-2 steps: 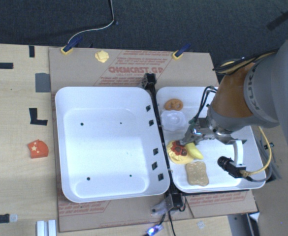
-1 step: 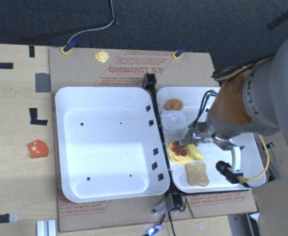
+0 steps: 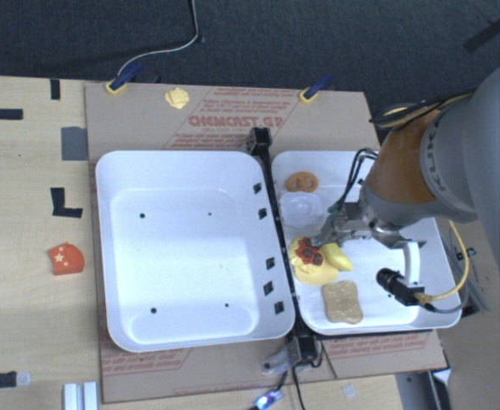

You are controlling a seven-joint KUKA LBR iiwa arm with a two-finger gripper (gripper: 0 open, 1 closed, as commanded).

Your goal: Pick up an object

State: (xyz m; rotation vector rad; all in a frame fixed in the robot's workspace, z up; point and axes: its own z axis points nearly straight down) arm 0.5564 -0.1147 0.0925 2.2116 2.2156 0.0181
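The right bin (image 3: 429,314) holds several small items. A yellow banana-like toy (image 3: 326,260) with a red piece lies near the bin's left wall. A tan, bread-like slab (image 3: 343,301) sits in front of it. Farther back are a clear plastic cup or lid (image 3: 301,206) and an orange round cookie-like piece (image 3: 301,181). My gripper (image 3: 331,233) hangs low over the yellow toy, just behind its red part, with the grey wrist and orange band (image 3: 403,173) behind it.
The left bin (image 3: 181,246) is to the left, split from the right one by a black divider (image 3: 271,229). Outside the bins, a red object (image 3: 67,259) lies on the bench at left and a yellow lump (image 3: 177,98) on the cardboard at back.
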